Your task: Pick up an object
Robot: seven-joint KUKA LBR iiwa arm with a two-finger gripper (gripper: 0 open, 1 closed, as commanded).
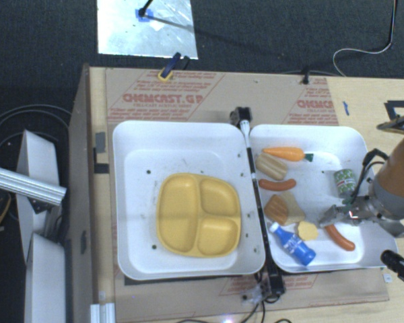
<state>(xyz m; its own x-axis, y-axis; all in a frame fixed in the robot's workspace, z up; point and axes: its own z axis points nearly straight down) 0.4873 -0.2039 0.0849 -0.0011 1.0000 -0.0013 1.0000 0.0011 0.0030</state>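
The right bin (355,140) holds an orange carrot (284,154), a tan bread roll (271,167), a red sausage (277,184), a brown toast slice (283,209), a blue bottle (293,244), a small yellow round piece (308,231), a green can (345,180) and a second red sausage (340,237). My gripper (334,214) is low in that bin's right part, just above the second sausage and below the green can. Nothing shows in its grasp.
The left bin (135,147) carries a yellow divided plate (198,214). The arm's body (394,187) covers the right bin's right edge. Cables and white hardware lie off the bench at left.
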